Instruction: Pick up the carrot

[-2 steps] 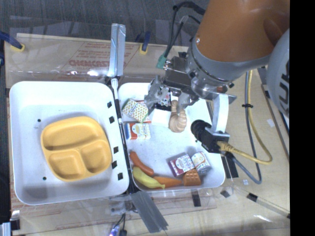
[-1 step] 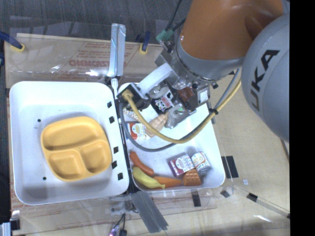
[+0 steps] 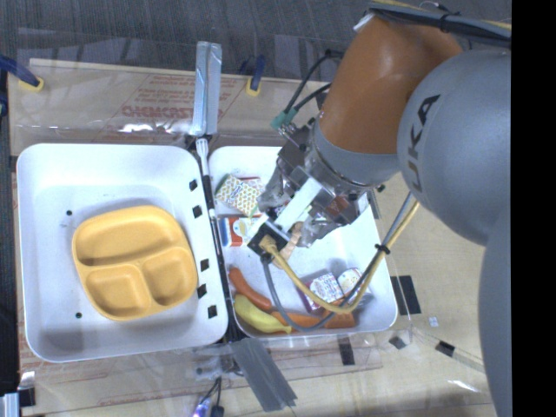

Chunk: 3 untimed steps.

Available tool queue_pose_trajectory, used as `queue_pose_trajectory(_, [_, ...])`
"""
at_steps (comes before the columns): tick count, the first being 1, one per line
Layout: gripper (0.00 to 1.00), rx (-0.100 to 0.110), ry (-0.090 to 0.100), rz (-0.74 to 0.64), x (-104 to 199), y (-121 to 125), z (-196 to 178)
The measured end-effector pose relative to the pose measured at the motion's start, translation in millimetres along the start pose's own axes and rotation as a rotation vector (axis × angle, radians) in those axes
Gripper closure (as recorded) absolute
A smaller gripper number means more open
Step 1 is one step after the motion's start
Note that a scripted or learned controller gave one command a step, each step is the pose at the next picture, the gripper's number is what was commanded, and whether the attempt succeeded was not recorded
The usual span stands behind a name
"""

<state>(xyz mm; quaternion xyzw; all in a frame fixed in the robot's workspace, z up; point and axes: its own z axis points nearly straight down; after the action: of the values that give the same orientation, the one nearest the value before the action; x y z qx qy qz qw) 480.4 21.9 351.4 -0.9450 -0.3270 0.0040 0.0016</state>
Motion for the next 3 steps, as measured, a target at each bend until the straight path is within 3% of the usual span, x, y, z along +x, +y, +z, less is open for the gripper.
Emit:
queue_pose_trajectory(1, [1.00, -0.003, 0.006, 0.267, 31.5, 65.8, -90.3])
queue_pose_trajectory(2, [1.00, 0.000, 0.000, -0.279, 20.3, 17.5, 15.5])
queue_pose_trajectory(3, [0.00, -0.001, 0.001, -0.279, 20.3, 17.7, 15.1])
